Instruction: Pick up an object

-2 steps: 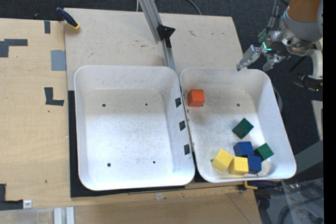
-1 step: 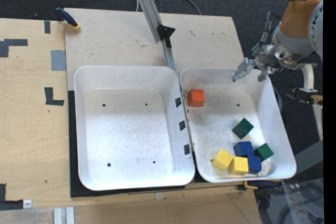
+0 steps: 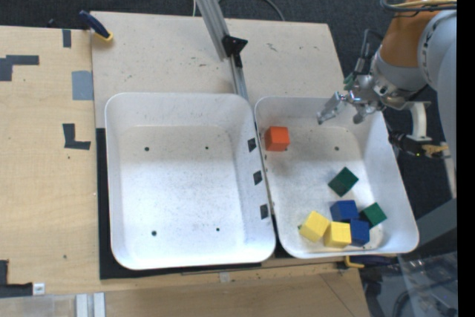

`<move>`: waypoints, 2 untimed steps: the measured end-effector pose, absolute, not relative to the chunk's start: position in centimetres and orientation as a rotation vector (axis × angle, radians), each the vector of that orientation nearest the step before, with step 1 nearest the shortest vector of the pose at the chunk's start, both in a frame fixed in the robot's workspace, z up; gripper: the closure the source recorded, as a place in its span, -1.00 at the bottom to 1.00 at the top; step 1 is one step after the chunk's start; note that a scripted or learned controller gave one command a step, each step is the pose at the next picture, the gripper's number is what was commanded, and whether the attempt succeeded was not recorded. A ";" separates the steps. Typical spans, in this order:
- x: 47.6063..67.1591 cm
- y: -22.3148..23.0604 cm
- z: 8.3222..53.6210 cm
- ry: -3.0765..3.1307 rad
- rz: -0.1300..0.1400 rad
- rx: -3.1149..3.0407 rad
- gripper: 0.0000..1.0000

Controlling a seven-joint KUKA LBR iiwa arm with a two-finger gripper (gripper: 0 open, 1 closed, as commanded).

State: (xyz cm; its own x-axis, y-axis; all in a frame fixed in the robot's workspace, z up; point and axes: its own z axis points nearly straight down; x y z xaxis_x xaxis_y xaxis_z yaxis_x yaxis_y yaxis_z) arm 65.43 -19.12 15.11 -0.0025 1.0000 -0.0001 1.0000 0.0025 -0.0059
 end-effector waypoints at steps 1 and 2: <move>65.3 -19.0 9.6 -2.221 0.008 -2.215 -1.00; 65.5 -18.9 11.1 -2.226 0.003 -2.217 1.00</move>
